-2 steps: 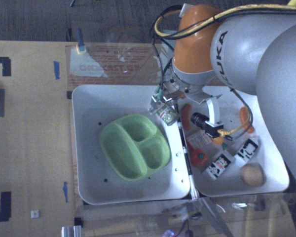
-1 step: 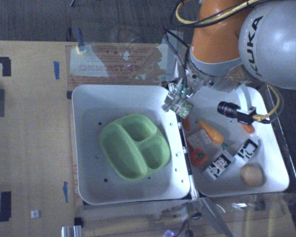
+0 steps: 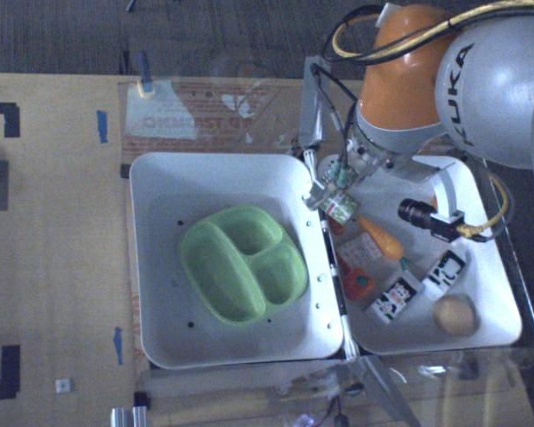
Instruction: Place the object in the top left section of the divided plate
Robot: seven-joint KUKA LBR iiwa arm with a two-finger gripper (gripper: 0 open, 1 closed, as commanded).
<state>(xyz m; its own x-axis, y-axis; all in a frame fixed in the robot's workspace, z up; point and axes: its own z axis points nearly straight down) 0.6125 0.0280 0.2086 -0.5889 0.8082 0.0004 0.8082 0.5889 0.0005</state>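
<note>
Item: green divided plate [image 3: 242, 263], lying flat in the left white bin [image 3: 160, 194], centre of frame; three sections, all bare, the top left section ready to receive. Item: right white bin [image 3: 494, 323], lower right of frame, holding the loose stock: an orange carrot-like piece [image 3: 380, 237], a red object [image 3: 360, 284] near the shared bin wall, two small black-and-white cartons [image 3: 393, 299] and [image 3: 446, 271], and a tan egg-shaped piece [image 3: 455, 314] at the lower right corner. Which of these is the task's object cannot be told; none sits on the plate. Item: gripper [image 3: 334, 198], hanging just right of the wall between the bins, above the upper left corner of the right bin, with a small greenish tag or part at its tip; whether it is open, closed or gripping anything cannot be told from this slant. Item: grey arm with orange band [image 3: 405, 60], entering from the upper right, posed over the stock bin, judged a picking stance. Item: surface [image 3: 53, 265], tan, with blue tape marks at frame left.
</note>
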